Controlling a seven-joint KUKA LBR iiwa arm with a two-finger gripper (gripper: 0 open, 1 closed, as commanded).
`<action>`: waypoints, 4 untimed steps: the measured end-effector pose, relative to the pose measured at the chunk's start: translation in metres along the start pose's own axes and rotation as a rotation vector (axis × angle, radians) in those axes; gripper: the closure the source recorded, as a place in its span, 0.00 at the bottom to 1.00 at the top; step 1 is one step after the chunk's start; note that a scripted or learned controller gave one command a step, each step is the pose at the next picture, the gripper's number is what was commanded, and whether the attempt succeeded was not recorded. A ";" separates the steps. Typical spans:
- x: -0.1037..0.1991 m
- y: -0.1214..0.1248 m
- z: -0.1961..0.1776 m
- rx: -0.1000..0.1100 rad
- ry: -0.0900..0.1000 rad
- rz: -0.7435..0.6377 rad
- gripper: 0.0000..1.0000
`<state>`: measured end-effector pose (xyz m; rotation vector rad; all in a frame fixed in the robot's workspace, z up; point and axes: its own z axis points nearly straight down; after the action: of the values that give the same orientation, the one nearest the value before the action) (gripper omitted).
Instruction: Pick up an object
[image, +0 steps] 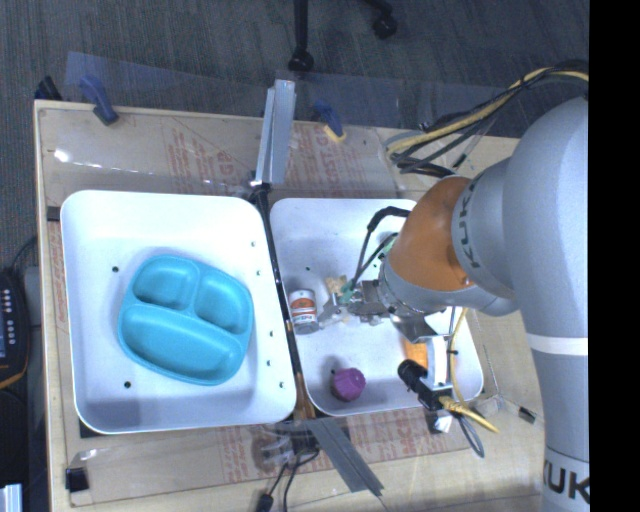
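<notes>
On the wooden bench (150, 160), the gripper (345, 295), its grasp hidden, nears the small jar (303, 308) at the right bin's (310, 225) nine o'clock wall, risking toppling it.

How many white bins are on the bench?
2. The left bin holds a blue divided plate. The right bin holds a small jar and a purple thing; the arm covers part of it.
</notes>
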<state>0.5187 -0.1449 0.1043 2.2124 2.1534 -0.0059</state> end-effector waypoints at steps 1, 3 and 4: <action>0.029 -0.026 0.009 0.032 0.030 -0.023 0.00; 0.025 0.137 0.017 0.039 0.041 -0.037 0.00; 0.022 0.017 0.013 0.041 0.043 -0.034 0.00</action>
<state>0.5368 -0.1243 0.0909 2.2177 2.2322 -0.0045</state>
